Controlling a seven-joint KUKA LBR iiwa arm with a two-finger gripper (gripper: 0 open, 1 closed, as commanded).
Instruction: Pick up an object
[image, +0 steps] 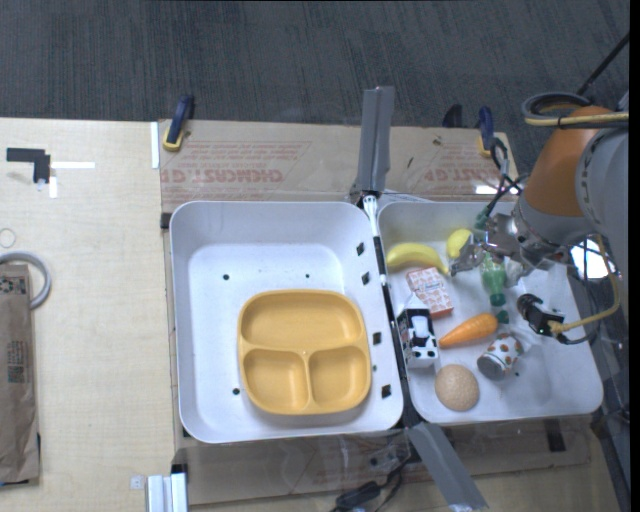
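Observation:
The right bin (570, 395) holds several small objects. A banana (410, 256) and a yellow lemon (458, 242) lie at its back left. A pink-and-orange carton (430, 291), a carrot (467, 330) and a black-and-white cow toy (419, 336) sit in the middle. A tan egg-shaped ball (456, 386) and a spotted cup (499, 356) lie near the front. My gripper (483, 256) is low in the bin's back right, just right of the lemon. It is right over a green bottle (494, 276), and I cannot tell whether they touch.
The left bin (200, 300) holds a yellow divided plate (303, 352). The arm with its orange band (556, 170) leans over the right bin's back right corner. A black cable piece (536, 313) hangs by the bin's right side. Cardboard (270, 160) lies behind the bins.

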